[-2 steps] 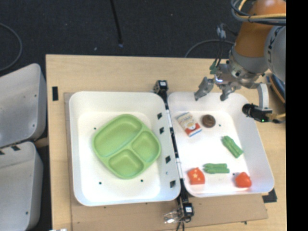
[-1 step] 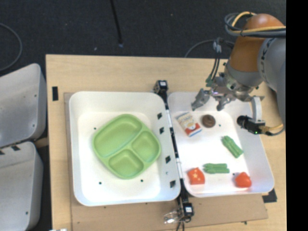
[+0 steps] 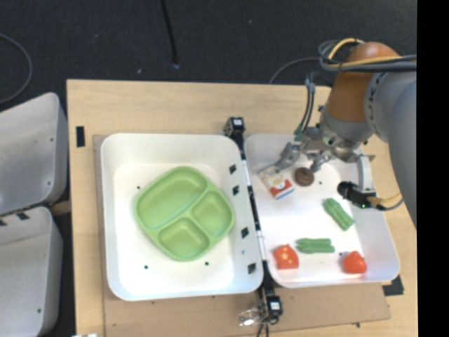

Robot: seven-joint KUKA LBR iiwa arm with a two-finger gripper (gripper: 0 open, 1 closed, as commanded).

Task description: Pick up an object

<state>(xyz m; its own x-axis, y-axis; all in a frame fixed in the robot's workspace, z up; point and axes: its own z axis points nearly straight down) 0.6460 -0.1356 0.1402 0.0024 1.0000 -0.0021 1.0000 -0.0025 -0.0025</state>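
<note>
Wood bench [image 3: 161, 104], 2 white bins [image 3: 119, 258], dark floor [image 3: 105, 27].

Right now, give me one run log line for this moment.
end effector: open, over brown object | holding: nothing | right bin: red-white box, green pieces, red pieces | left bin: green plate

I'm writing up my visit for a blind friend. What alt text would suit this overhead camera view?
A grey and orange robot arm reaches from the right, its gripper hanging open above a small brown object in the right white bin. That bin also holds a red and white carton, two green vegetables and two red ones. The left bin holds a green divided plate.
</note>
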